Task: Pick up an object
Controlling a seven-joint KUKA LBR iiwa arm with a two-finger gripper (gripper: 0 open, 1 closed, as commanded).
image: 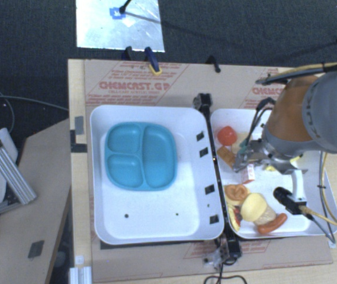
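My gripper (243,160) reaches down into the right bin (316,226) near its left side, and the grey arm covers the bin's upper right. Just left of the gripper lies a brown-orange piece (225,155). A red tomato (227,135) sits above that piece. A small white and red item (251,172) lies right under the gripper; I cannot tell if it is held. Toward the front are an orange ring-shaped piece (236,191), a yellow round fruit (253,206) and a red sausage (273,222).
The left bin (156,226) holds a blue divided plate (140,156). A black divider (214,170) runs between the bins. A shiny metal sheet (119,16) lies on the floor beyond the bench.
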